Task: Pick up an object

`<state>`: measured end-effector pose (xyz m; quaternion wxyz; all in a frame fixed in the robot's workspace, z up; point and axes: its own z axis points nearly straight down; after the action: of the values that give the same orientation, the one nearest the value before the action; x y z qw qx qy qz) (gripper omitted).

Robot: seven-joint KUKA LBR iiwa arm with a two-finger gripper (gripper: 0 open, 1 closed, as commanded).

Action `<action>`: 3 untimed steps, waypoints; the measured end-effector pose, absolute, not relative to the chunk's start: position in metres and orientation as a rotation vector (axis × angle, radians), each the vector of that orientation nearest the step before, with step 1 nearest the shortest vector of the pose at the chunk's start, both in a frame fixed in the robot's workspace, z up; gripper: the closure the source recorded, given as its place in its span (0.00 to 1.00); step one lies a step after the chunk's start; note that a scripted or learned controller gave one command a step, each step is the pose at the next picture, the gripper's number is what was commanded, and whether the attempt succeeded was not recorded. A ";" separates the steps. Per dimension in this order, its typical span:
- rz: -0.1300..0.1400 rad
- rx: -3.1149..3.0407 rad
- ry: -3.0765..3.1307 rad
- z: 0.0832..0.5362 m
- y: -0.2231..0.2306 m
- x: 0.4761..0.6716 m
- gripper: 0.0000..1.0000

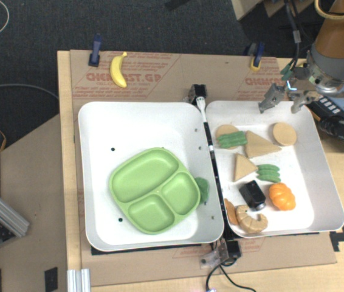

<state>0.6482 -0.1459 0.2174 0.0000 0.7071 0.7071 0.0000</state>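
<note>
While my arm hangs at the far right, the left bin [93, 163] holds a green divided plate [154, 189]. Further right, the right bin [324, 181] carries the candidates: green pods [231, 139], tan wedges [258, 145], a round biscuit [284, 134], a black block [253, 194], an orange pumpkin [281, 196]. My gripper [283, 97] hovers spread and empty above that bin's far rim. I judge I'm approaching; next I descend onto the biscuit nearby.

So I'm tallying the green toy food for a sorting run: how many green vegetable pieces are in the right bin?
2. One green vegetable piece lies near the bin's upper left beside the tan wedges; the other sits mid-bin, just above the orange pumpkin. More could be hidden under other items.
</note>
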 end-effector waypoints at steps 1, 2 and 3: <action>0.021 2.204 2.213 0.436 -0.109 0.599 0.00; 0.005 2.215 2.218 0.435 -0.110 0.600 1.00; -0.008 2.229 2.227 0.364 -0.083 0.527 1.00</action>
<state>0.5275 -0.0832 0.3639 -0.0046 0.7074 0.7068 -0.0026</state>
